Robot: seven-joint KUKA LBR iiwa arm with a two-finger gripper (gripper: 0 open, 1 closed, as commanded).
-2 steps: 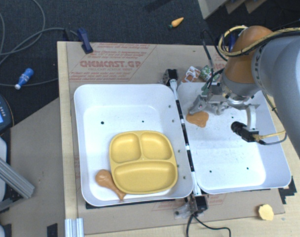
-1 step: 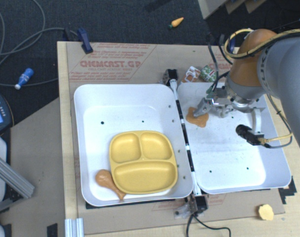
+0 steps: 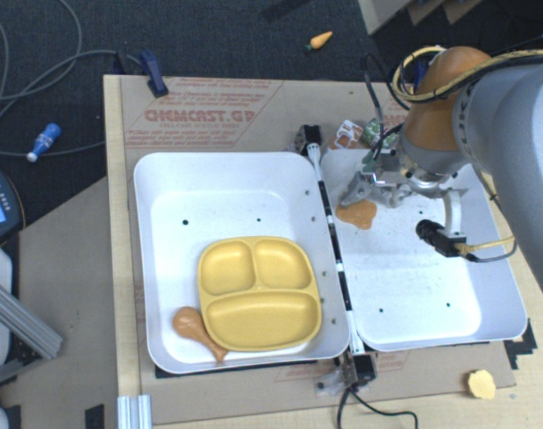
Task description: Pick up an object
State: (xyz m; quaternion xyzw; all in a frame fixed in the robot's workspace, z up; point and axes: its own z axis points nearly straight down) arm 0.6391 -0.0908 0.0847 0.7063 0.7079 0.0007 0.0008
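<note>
A tan board tabletop (image 3: 209,114) with red print stands on dark carpet (image 3: 164,16) strewn with cables. It carries two shallow white bins. The left bin (image 3: 164,195) holds one glossy yellow plate (image 3: 256,293) with three compartments and one orange drumstick (image 3: 196,327) touching its lower left edge. The right bin (image 3: 414,302) holds one flat orange piece (image 3: 356,213), rounded and smooth, near its upper left corner. The pincer (image 3: 371,189) hangs just above that piece; I cannot tell whether it is open.

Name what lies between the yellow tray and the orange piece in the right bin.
The bins' touching rims, seen in the camera view between tray and piece.
</note>
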